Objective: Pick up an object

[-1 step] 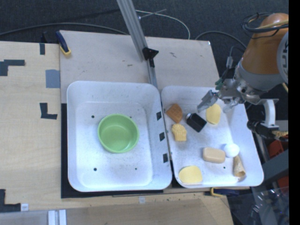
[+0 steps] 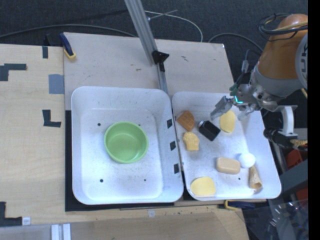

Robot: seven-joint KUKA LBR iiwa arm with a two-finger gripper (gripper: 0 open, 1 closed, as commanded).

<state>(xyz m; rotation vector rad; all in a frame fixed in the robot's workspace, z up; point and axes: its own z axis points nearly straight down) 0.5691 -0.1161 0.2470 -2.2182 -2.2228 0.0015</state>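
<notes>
My gripper (image 2: 231, 110) hangs over the back of the right bin (image 2: 267, 149) with its fingers spread open. A pale yellow piece (image 2: 227, 122) lies on the bin floor just in front of the fingertips, and nothing is held. A black block (image 2: 209, 130) lies to its left. An orange waffle piece (image 2: 186, 120) and a small yellow chunk (image 2: 190, 141) sit near the bin's left wall. Toward the front are a tan block (image 2: 228, 165), a white ball (image 2: 247, 159), a cone (image 2: 255, 178) and a yellow disc (image 2: 203, 186).
The left bin (image 2: 85, 184) holds a green bowl (image 2: 126, 142). A slanted metal pole (image 2: 142, 21) stands behind the bins and ends at their shared back corner. Cables lie on the dark floor behind the bench.
</notes>
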